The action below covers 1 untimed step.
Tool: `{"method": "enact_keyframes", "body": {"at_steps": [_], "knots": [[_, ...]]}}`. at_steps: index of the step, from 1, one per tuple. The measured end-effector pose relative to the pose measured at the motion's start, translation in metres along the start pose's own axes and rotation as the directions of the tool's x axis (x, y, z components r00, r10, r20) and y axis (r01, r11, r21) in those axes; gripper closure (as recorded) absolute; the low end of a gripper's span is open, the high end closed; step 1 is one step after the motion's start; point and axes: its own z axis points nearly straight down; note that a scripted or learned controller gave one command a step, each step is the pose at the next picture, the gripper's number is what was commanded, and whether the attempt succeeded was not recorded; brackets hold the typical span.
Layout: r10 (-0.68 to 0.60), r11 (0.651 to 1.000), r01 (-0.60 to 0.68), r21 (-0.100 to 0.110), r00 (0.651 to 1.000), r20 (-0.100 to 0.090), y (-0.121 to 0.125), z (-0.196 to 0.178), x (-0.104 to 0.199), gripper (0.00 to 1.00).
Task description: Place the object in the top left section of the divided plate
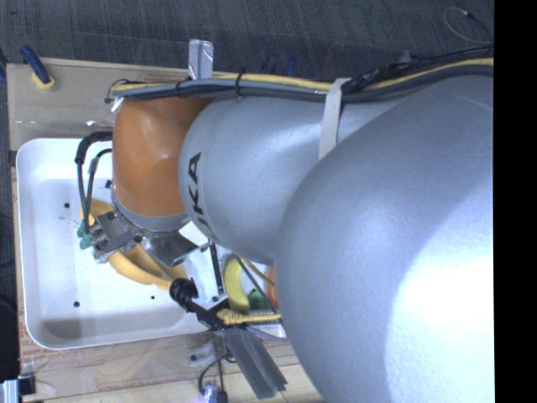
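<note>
Grey arm (361, 225) of mine blocked most of frame; gripper (109, 240) state unreadable, yellow banana-like object (138, 269) lay under it in left bin (42, 225) — likely light, smooth, curved; grab mid-body.

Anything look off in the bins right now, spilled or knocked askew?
Nothing stands out. The arm covers most of the bench; under its wrist in the left bin a yellow banana-like object lies flat. More yellow and green items show past the bin's right rim, too hidden to judge.
</note>
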Motion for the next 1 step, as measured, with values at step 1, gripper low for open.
{"method": "enact_keyframes", "body": {"at_steps": [1], "knots": [[-0.148,0.989,0.148,-0.005,0.989,-0.005,-0.022,0.1006,-0.0491,1.0]]}}
